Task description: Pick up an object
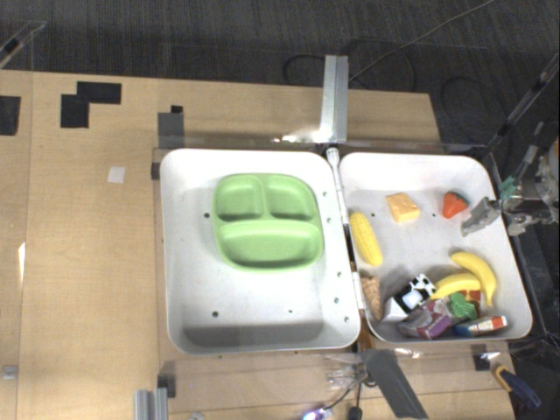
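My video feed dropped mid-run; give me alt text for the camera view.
The gripper sits at the right bin's right edge, near a red-orange toy. That bin also holds a corn cob, cheese wedge, banana and clutter; the left bin holds a green divided plate.

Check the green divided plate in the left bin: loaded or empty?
Empty. The green three-compartment plastic plate lies flat in the left white bin; all compartments show bare green.
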`<state>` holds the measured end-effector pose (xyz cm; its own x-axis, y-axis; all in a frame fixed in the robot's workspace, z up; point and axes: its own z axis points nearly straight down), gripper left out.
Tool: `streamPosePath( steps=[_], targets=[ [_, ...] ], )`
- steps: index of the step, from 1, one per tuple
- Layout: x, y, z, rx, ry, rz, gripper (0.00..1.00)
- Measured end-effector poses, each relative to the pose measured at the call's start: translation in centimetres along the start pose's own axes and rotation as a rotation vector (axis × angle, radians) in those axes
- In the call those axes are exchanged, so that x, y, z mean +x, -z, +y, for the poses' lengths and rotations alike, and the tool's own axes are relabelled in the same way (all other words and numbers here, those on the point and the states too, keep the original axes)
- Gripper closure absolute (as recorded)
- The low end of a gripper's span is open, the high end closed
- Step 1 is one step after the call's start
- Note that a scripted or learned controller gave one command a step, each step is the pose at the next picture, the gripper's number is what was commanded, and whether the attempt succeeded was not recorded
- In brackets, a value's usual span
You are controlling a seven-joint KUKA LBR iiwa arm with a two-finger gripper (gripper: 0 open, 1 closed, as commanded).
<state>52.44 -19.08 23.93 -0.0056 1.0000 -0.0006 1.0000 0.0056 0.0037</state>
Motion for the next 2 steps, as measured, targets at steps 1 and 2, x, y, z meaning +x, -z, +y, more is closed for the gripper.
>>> streamPosePath(
  steps=[1,2],
  targets=[
    [1.3,-8.0,1.7,0.001,-0.312,0.001,0.00],
    [9.5,-15.0,7.2,-0.010,-0.377,0.003,0.00]
  ],
)
